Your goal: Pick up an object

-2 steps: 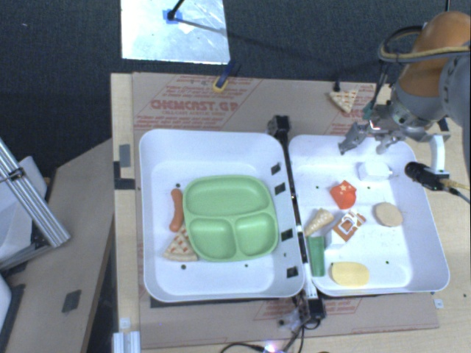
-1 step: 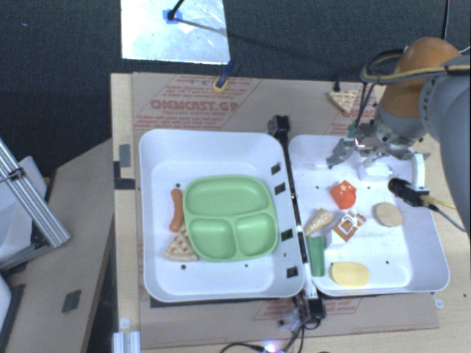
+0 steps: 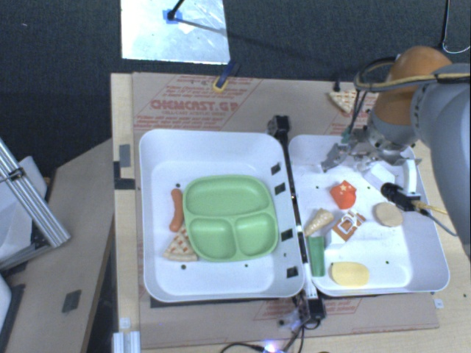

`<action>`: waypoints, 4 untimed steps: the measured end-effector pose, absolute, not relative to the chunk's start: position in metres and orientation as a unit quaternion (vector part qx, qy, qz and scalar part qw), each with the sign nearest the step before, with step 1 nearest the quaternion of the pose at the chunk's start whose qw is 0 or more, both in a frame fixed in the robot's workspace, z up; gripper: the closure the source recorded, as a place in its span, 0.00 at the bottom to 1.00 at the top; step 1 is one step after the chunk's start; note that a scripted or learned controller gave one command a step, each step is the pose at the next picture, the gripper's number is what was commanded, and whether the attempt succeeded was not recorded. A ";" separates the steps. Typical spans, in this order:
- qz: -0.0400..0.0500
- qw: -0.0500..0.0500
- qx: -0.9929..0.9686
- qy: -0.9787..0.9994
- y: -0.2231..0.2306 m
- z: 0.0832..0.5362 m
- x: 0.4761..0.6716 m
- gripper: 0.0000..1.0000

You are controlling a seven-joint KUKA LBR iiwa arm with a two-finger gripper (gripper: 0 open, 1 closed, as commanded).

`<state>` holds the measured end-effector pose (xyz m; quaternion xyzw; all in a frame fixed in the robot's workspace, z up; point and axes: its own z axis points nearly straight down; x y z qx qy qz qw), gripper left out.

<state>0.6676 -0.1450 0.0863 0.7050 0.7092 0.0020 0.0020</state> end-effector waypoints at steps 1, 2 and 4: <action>0.002 0.003 0.705 0.710 -0.146 0.097 0.668 1.00; 0.003 0.004 0.705 0.709 -0.141 0.161 0.673 1.00; 0.001 0.001 0.705 0.709 -0.135 0.225 0.668 1.00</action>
